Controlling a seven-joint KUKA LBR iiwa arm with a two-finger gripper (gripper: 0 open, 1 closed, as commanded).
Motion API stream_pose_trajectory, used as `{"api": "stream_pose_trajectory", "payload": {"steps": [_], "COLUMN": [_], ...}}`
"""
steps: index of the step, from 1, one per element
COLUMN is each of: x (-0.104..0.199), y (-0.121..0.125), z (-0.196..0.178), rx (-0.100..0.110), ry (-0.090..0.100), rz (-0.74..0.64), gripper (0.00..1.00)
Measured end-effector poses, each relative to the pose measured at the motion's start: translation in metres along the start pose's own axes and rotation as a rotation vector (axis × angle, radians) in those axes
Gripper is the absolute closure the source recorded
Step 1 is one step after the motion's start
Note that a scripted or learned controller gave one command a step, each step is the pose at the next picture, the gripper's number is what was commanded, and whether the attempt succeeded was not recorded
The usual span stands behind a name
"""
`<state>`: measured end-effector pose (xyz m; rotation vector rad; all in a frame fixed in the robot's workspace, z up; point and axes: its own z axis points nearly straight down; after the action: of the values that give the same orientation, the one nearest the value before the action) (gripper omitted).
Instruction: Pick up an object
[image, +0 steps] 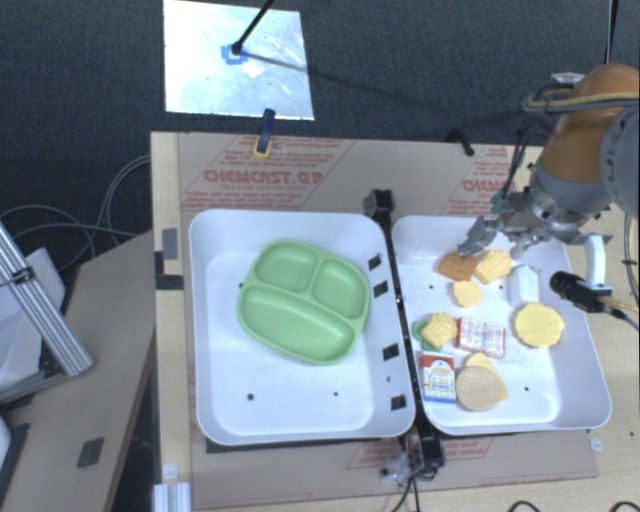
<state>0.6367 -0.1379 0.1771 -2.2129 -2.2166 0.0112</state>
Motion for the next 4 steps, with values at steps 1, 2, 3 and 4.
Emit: {"api": "stream_pose_trajectory", "payload": {"steps": [1,2,3,4], "x": [0.0,0.0,-0.001,-0.001], "y": [0.003,0.0,0.004,0.003], "z": [-0.009,0.053,0.087,0.077], "rx": [-0.013,-0.009,-0.022,-0.015], "ry": [-0.001,-0.001,-0.007,-0.004], "rz": [-0.002,0.0,0.0,0.0], "gripper": [0.0,0.0,0.0,1.0]}}
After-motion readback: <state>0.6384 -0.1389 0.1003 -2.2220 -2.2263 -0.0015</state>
